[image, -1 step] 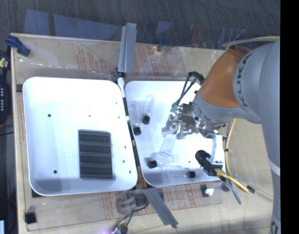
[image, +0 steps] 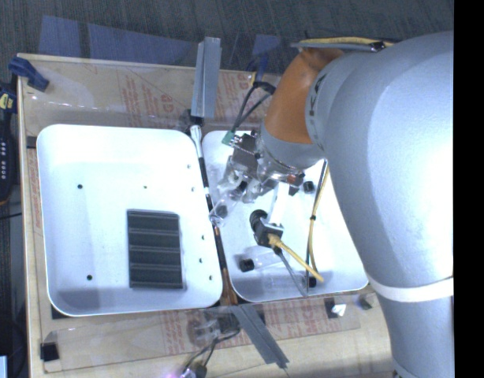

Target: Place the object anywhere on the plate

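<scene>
— Over the shallow white plastic right bin [image: 344, 258], my gripper [image: 236, 181] hovers low. Whether it has hold of anything, I cannot tell.
— The object?
— Probably that small black block [image: 246, 264], at six o'clock from it. Picking step, I judge.
— Next?
— Grasp, lift, carry toward nine o'clock onto the dark ribbed rectangular plate [image: 155, 249].

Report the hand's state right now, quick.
The hand: cannot be told whether open or closed; it sits over the right bin, near its left wall.
</scene>
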`<state>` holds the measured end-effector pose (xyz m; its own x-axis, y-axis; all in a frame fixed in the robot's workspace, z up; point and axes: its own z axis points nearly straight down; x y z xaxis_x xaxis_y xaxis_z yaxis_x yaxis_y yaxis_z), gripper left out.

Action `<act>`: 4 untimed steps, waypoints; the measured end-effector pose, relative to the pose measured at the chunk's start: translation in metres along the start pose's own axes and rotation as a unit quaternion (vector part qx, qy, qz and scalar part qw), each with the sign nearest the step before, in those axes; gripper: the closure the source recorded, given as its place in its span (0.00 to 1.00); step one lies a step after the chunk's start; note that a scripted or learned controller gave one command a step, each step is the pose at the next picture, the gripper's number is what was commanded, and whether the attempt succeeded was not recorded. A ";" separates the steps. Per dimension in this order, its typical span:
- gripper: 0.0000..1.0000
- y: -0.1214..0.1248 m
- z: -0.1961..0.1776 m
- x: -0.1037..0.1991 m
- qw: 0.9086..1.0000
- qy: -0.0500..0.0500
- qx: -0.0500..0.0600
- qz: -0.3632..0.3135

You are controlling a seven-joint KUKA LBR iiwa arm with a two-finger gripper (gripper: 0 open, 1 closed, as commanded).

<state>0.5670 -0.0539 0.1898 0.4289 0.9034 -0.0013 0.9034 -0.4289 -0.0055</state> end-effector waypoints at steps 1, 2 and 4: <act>1.00 -0.111 0.000 0.020 0.999 0.000 0.001 0.049; 1.00 -0.138 0.000 0.093 0.998 -0.001 0.000 0.061; 0.00 -0.161 0.099 0.163 0.981 -0.001 0.000 0.196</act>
<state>0.4910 0.1623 0.0912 0.7432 0.6691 -0.0047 0.6691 -0.7432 -0.0048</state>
